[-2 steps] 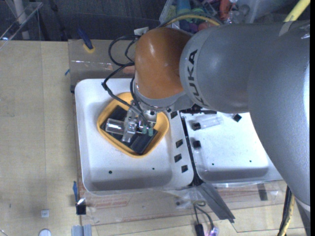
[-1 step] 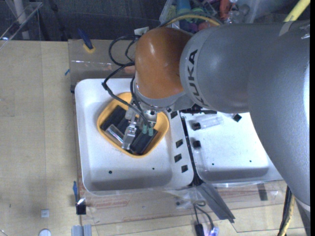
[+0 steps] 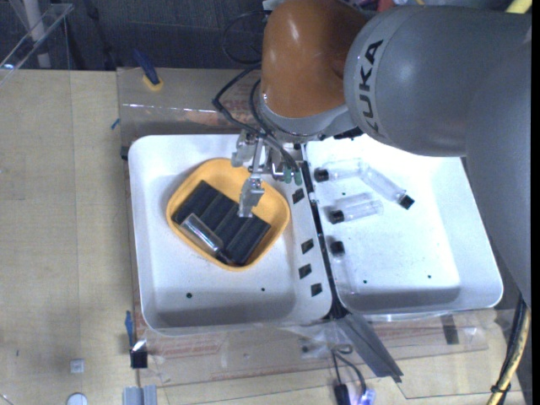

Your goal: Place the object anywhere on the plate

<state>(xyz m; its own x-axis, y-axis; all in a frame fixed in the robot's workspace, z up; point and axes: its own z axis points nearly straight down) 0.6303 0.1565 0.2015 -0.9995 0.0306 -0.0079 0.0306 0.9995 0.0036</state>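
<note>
Grey glossy arm (image 3: 439, 57) over wooden bench (image 3: 59, 226), two white plastic bins (image 3: 160, 294), rounded-square yellow plate (image 3: 187, 194) in left one carrying ribbed black object (image 3: 224, 222), metal gripper (image 3: 251, 202) just above it, can't tell its state.

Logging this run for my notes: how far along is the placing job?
A dark ridged object already lies on the yellow plate in the left bin, so the placing looks done. The tool hangs over the plate's upper right. Clear tubes lie in the right bin. Left: withdrawing the arm.
</note>
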